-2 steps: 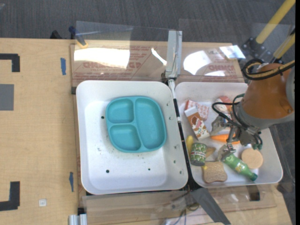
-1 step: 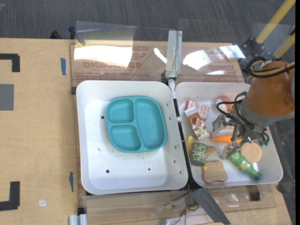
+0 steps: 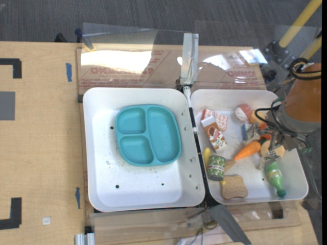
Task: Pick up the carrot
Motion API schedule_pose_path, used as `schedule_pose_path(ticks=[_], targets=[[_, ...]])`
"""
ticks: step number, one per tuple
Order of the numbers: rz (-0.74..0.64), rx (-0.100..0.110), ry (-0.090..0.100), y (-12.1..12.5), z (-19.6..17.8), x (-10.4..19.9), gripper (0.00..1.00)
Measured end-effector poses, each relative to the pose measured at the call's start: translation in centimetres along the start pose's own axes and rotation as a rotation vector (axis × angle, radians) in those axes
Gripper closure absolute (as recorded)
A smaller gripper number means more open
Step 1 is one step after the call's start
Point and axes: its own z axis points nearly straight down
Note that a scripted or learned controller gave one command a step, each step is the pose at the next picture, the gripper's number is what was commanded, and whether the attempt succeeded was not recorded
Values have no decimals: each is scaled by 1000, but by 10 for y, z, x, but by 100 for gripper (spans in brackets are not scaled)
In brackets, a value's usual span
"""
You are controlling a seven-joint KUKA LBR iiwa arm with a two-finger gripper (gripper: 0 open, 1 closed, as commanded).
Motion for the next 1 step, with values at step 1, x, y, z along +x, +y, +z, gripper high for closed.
schedule_pose_path(ticks=[1], targets=[[55,-1,0,71,-1,-18,0]])
